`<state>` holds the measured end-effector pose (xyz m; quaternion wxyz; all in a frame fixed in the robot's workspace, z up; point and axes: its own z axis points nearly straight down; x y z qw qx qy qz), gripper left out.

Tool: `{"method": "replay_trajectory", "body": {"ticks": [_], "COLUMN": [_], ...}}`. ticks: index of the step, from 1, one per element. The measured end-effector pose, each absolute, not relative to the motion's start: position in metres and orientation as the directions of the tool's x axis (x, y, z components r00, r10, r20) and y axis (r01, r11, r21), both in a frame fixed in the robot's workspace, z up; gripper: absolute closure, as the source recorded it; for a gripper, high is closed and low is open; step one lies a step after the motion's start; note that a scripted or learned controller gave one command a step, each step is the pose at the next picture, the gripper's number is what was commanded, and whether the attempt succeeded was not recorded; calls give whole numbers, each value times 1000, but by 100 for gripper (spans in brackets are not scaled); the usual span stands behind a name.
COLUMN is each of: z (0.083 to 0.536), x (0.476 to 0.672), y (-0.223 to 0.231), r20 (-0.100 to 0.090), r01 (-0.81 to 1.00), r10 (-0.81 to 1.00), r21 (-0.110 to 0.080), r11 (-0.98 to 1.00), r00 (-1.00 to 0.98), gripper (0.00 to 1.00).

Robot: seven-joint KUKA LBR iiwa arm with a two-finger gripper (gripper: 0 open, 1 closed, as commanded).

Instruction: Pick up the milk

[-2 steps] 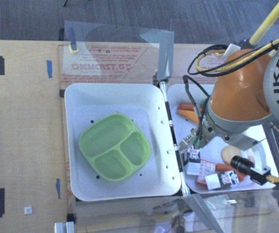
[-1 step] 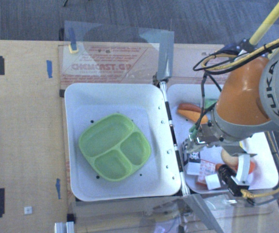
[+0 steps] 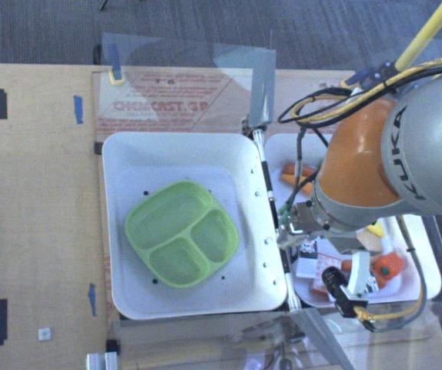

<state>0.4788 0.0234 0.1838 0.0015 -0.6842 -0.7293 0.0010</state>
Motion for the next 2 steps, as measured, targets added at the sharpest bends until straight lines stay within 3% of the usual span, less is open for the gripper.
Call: {"method": "replay_trajectory", "body": {"ticks": [2], "z": [202], "x": [480], "y": [22], "r20": [0], "r01": [998], "r10": [998], "r21": [-3], "r11": [60], "r00": [-60], "gripper": [100]}}
